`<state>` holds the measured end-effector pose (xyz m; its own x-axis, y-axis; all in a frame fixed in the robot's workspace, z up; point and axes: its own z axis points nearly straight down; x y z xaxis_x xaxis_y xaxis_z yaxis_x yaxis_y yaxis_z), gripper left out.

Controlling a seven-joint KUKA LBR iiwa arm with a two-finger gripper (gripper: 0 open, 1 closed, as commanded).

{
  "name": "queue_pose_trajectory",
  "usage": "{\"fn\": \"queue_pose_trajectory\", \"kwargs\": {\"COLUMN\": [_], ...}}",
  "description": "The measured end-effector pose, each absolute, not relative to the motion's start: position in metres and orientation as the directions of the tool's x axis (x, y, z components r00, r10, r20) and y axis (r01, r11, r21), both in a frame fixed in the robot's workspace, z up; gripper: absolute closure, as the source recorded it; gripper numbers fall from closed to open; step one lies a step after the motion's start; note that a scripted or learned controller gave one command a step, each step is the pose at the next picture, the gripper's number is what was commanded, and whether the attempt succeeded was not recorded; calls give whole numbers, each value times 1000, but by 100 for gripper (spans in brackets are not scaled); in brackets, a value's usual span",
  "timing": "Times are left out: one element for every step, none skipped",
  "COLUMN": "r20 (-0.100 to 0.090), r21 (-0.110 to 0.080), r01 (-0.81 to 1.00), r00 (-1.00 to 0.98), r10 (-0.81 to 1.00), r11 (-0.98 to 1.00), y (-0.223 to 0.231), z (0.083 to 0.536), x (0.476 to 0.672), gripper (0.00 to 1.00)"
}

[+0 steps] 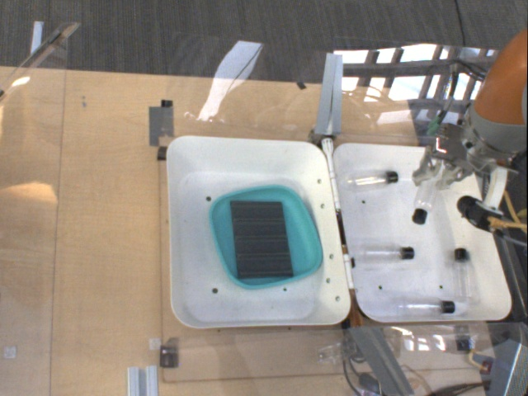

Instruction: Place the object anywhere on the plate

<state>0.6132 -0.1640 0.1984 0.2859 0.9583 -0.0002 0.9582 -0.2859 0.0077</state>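
Here, on the table (82,221), the left bin (186,295) bears a teal plate (305,246) awaiting delivery; the right bin (371,295) holds scattered clear tubes, one (421,200) clamped upright in the end effector (431,176), seemingly for transfer.

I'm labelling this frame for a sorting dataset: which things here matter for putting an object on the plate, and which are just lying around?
Part of the job:
- teal plate in the left bin
- dark ridged block, already lying on the plate
- gripper, over the right bin

Lying about:
- clear tubes with black caps in the right bin, e.g. one near its top left
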Motion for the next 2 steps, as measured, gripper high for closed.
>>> {"fn": "queue_pose_trajectory", "kwargs": {"r20": [1,1], "r21": [4,7], "r01": [994,1000], "r00": [109,18], "r10": [994,1000], "r11": [-109,-18], "y": [-58,11], "z": [185,186], "x": [614,626], "gripper": [100,100]}}
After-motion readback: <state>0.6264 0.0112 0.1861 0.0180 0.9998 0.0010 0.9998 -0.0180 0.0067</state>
